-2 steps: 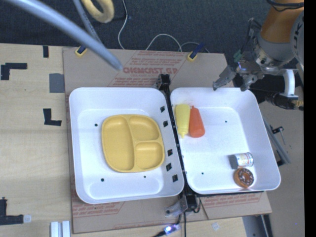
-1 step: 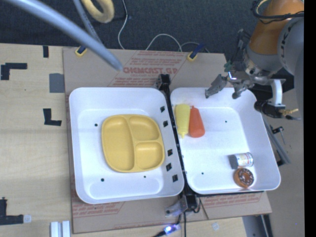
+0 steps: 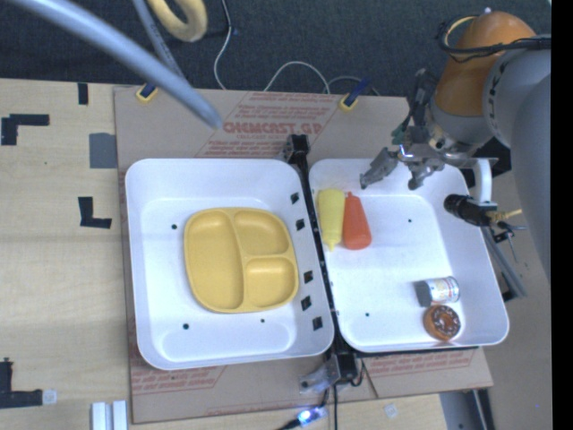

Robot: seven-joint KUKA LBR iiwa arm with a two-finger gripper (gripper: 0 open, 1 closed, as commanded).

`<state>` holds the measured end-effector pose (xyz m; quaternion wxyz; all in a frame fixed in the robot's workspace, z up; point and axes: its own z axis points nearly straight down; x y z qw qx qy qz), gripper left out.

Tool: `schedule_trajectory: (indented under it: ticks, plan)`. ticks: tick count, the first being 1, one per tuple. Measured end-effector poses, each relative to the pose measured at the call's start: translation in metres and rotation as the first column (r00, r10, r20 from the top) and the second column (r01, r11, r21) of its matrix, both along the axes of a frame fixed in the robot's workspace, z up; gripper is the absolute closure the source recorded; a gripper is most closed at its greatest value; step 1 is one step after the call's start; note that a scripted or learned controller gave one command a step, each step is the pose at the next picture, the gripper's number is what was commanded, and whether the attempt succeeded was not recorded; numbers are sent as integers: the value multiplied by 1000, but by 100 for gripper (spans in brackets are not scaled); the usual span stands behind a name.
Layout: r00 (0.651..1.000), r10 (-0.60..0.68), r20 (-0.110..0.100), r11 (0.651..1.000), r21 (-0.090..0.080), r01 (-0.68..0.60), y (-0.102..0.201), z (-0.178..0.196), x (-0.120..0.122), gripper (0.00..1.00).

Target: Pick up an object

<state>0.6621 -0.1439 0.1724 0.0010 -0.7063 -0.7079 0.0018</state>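
Observation:
In the right bin lie a yellow banana-like piece and an orange carrot side by side near its left wall. A small metal can and a brown doughnut sit at the front right corner. My gripper hangs over the bin's back edge, right of the carrot, open, with its two fingers spread apart and nothing between them.
The left bin holds a yellow divided plate. A grey pole crosses the upper left. Black clips line the seam between the bins. The arm's body fills the upper right.

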Motion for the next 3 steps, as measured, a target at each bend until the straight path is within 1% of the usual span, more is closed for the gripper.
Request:
schedule_trajectory:
  ticks: [1, 2, 3]
  plan:
    - [1000, -1, -1, 1000, 1, 1, 3, -61, -8, 0]
    - [1000, 1, 2, 1000, 1, -1, 4, -48, -7, 100]
    - [1000, -1, 4, 1000, 1, 1, -3, 10, -4, 100]
